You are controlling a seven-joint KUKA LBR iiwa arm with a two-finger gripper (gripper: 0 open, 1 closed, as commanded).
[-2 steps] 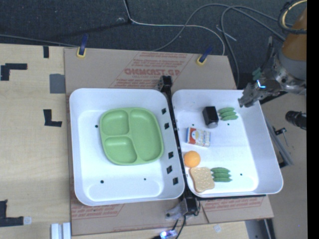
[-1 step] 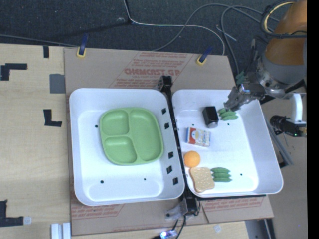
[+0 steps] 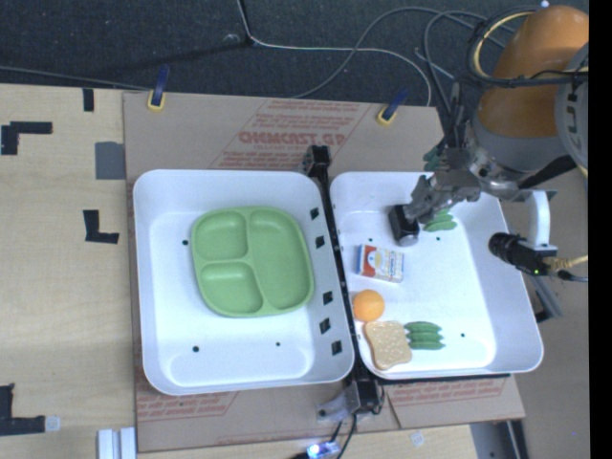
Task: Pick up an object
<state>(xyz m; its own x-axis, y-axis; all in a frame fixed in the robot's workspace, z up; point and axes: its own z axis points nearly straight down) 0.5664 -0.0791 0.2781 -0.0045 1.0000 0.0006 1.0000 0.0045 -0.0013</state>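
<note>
My gripper [image 3: 405, 226] reaches in from the right and hangs low over the upper middle of the right bin [image 3: 478, 299]. A small green item [image 3: 441, 224] lies just to its right. Below the gripper lies a small carton [image 3: 382, 263] with orange and white print. An orange ball [image 3: 368, 305] sits lower, near the bin's left wall. A slice of bread [image 3: 388, 344] rests at the front, with a green pea pod [image 3: 425, 335] beside it. Nothing shows between the fingers.
The left bin [image 3: 163, 338] holds a green divided plate [image 3: 252, 260]. A black divider with clips [image 3: 328, 247] runs between the bins. Cables trail over the dark surface behind. The right bin's right half is bare white floor.
</note>
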